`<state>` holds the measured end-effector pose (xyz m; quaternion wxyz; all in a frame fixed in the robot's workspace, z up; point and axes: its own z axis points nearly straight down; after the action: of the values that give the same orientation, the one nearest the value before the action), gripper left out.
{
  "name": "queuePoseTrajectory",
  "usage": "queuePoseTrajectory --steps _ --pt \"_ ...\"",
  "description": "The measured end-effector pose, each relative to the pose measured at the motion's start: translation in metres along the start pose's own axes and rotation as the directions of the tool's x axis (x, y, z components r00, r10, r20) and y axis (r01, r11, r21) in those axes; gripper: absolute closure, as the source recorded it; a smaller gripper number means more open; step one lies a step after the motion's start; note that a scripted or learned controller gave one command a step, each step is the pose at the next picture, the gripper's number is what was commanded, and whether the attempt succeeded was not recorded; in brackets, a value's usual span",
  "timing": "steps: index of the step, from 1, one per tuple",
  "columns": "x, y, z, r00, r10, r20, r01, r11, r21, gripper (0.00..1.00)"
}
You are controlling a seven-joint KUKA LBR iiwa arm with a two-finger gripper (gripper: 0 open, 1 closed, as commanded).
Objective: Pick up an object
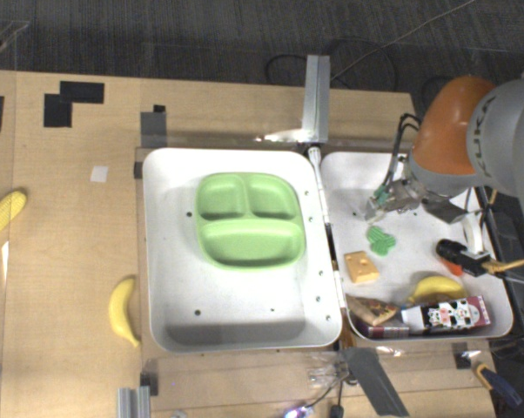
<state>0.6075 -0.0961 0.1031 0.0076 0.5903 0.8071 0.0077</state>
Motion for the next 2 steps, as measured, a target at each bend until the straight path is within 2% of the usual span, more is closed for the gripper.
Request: queuePoseTrajectory --steps 1,2 --pt "0.000 0.000 0.000 1.000 0.000 0.000 0.000 1.000 0.000 0.00" --pt "-0.006 -0.056 0.011 1.000 -0.017 0.002 0.017 1.000 0.008 0.00"
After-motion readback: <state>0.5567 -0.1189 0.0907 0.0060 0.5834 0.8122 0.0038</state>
